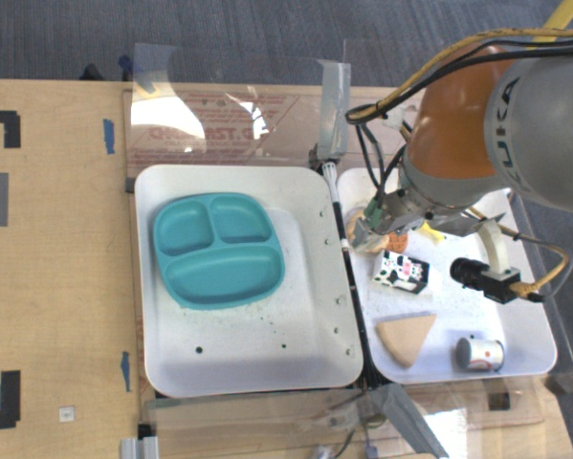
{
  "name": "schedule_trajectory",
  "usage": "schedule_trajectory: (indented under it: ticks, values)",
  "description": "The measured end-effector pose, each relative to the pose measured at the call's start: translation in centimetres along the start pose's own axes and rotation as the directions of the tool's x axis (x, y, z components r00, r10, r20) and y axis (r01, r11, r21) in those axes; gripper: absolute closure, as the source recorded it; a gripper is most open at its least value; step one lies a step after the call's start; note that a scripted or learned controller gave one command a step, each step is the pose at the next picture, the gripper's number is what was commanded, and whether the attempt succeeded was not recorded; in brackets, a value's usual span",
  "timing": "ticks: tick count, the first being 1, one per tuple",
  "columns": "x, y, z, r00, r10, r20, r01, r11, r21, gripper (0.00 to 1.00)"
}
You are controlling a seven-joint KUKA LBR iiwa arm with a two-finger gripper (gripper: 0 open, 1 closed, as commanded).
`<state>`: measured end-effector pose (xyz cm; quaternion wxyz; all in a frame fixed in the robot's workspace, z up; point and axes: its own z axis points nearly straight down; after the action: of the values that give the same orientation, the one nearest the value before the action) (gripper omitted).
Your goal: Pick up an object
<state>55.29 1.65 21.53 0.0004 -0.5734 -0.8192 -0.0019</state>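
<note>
Tan wedge (407,337) lies near gripper (374,229) in right bin (535,352)

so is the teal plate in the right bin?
No. The teal plate lies in the left bin; the right bin holds a tan wedge and a small can.

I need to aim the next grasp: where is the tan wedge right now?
The tan wedge lies in the right bin, near its front edge, left of the small can and below the black-and-white card.
</note>
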Motion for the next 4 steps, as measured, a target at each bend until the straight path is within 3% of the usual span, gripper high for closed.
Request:
schedule_trajectory:
  ticks: [1, 2, 3, 4]
  values:
    - [7.0, -1.4, 3.2, 0.901, 0.433, 0.003, -0.433, 0.901, 0.007, 1.00]
    - [9.1, -2.6, 3.2, 0.483, 0.876, 0.006, -0.876, 0.483, 0.001, 1.00]
    - [18.0, -1.4, 0.4, 0.143, 0.990, 0.004, -0.990, 0.143, 0.000, 1.00]
    - [19.6, -0.7, 2.4, -0.149, 0.989, 0.004, -0.989, -0.149, -0.003, 1.00]
